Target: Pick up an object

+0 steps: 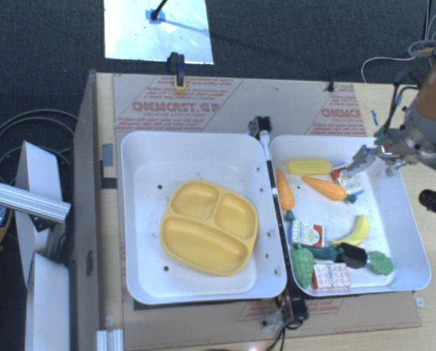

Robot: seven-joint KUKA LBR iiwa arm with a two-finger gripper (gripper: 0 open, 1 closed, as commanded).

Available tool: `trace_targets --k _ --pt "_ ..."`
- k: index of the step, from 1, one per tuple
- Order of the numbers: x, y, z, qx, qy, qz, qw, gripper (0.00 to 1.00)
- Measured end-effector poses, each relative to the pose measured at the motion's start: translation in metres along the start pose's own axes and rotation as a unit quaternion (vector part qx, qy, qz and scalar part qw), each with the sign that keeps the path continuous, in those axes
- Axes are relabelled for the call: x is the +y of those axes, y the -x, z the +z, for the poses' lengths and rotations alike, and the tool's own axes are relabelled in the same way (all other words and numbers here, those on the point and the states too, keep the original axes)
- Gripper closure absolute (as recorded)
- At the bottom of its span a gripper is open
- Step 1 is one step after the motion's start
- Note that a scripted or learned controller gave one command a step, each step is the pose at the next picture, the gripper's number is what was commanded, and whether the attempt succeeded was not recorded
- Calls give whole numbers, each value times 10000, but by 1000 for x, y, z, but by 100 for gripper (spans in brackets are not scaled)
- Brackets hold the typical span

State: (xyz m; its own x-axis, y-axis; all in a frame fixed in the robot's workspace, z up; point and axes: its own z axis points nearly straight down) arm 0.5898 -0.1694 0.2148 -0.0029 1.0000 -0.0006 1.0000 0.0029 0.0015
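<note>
- Toys lie scattered in the right bin (408, 218) at the right of the frame: a yellow corn cob (309, 167) near its top wall, an orange carrot (324, 188) just below it, and a second carrot (284, 189) along the bin's left wall.
- Lower down sit a small carton (306, 234), a yellow banana (355, 232), a black-handled item (346, 254), a green broccoli piece (380, 263), another green piece (302, 263) and a red-and-white box (330, 276) at the bottom edge.
- A small red-and-white packet (350, 185) lies just right of the first carrot, near the tool.
- The tool (361, 159) hangs over the upper right part of this bin, near the corn cob and the packet; I cannot tell how far apart its tips are, and no toy is seen between them.
- The arm (430, 115) enters from the right edge of the frame, its orange band above the wrist.
- The left bin (141, 196) holds a yellow divided plate (209, 227) with three compartments, lying slightly tilted near the bin's middle.
- Both bins rest side by side on the desk (203, 101), which carries red lettering along its upper part.
</note>
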Motion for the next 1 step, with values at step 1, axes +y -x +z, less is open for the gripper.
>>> trace_targets --k 1 --pt "29 -81 67 17 -13 -43 10000 0"
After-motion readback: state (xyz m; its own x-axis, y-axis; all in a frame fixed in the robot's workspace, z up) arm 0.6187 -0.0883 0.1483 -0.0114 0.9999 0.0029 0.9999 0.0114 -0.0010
